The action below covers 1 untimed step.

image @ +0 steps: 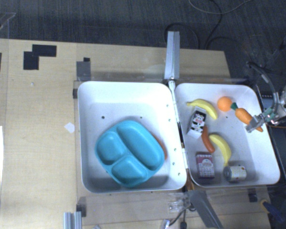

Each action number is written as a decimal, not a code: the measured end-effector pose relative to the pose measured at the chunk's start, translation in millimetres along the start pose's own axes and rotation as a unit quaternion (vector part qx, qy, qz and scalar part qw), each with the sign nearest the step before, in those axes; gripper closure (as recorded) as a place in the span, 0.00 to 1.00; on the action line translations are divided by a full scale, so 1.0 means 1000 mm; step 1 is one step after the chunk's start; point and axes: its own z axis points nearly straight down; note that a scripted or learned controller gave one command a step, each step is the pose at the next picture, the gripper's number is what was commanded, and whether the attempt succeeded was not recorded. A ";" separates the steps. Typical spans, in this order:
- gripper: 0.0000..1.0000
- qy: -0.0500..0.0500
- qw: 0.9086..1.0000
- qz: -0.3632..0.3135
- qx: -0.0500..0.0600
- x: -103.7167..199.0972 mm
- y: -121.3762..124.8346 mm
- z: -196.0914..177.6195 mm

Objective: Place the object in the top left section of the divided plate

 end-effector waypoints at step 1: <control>1.00 -0.002 0.998 -0.057 -0.001 -0.053 0.004 -0.163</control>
